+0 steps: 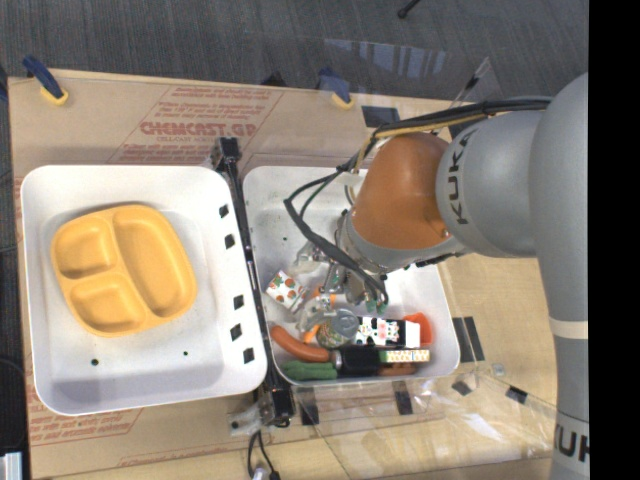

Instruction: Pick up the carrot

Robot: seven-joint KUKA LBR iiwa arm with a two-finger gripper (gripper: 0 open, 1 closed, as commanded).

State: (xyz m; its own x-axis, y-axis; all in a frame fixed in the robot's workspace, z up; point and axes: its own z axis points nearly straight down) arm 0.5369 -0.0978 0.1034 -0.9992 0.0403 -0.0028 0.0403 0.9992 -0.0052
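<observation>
- The arm (480, 178) comes in from the right and hangs over the right bin (262, 208); its orange band covers much of the bin's middle.
- The gripper (335, 303) points down into the pile of things in the near half of this bin.
- The fingers are small and mixed with cables and other things, so I cannot tell if the jaws are apart or together, and I see nothing clearly held between them.
- The carrot (298, 343) lies near the front left corner of the right bin, a long orange piece, tilted a little, just left of and below the gripper.
- A green vegetable (308, 371) lies just in front of the carrot, along the front wall.
- A black block (358, 359) is just beside the green vegetable, to its right.
- A white box with black spots (380, 330) lies right of the gripper, and a red piece (420, 325) is just right of it.
- A small white cube with red and green marks (284, 289) sits left of the gripper, near the wall between the bins.
- The left bin (60, 368) holds a yellow tray (122, 265) with three compartments, lying flat.
- Both bins stand on brown cardboard (150, 118), held by blue clamps (45, 80) at the far edge.
</observation>
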